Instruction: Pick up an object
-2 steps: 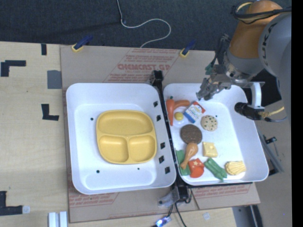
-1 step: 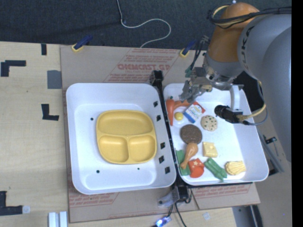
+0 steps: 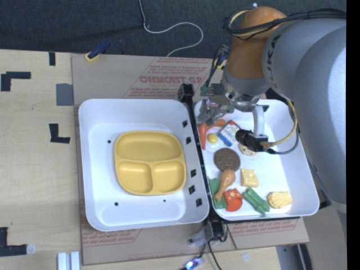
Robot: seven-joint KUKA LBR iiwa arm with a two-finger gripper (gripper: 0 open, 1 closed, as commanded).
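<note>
My gripper [image 3: 216, 115] hangs low over the back left corner of the right bin [image 3: 292, 167], just above an orange carrot-like piece [image 3: 203, 133] and a blue and white packet [image 3: 229, 133]. Toy food lies below it in the bin: a brown round patty [image 3: 227, 159], a drumstick [image 3: 225, 180], a yellow cheese cube [image 3: 250, 178], a red pepper [image 3: 233, 199], a green pod [image 3: 256, 200] and a yellow ridged piece [image 3: 279, 198]. The wrist hides the fingertips.
The left bin [image 3: 93, 151] holds a yellow three-compartment plate [image 3: 150, 162]. A black divider with clips [image 3: 193, 151] runs between the bins. A cable and black connector [image 3: 253, 139] hang from the wrist over the right bin. The bulky arm fills the upper right.
</note>
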